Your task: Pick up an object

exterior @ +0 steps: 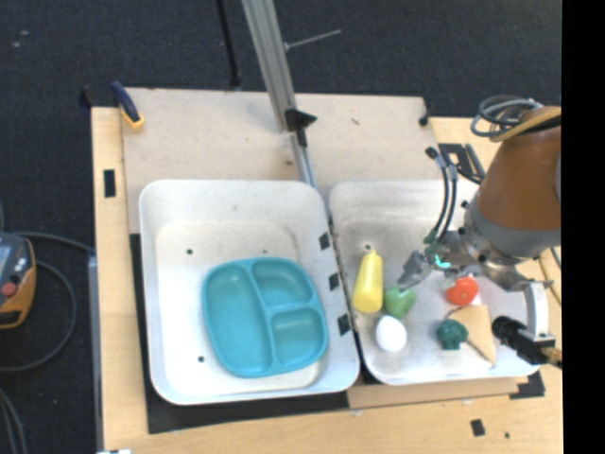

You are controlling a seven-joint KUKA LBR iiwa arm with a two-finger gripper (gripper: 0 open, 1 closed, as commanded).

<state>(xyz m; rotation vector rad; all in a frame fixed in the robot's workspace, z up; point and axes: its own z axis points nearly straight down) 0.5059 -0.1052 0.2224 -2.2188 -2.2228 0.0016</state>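
Left bin [170, 216]: teal tray [266, 316]. Right bin [378, 206]: yellow bottle [368, 282], white egg [390, 334], green piece [400, 302], red ball [462, 292], tan wedge [480, 331]. Hand [423, 265] above, grip unclear

Bench [217, 140]: pale tan board top, set on dark carpet [113, 26]. Left white bin [161, 216] lies on the bench, touching the right white bin [378, 206] along the centre seam. Teal divided tray [266, 316] rests flat in the left bin, toward its near right corner; three compartments, one large and two small. Grey aluminium post [268, 50] rises from the bench behind the bins, checkered marker at its top, black bracket near its base. Blue-and-yellow clamp [127, 105] sits at the far left corner of the bench. Orange-and-grey device [13, 280] with cables lies on the floor, left of the bench.
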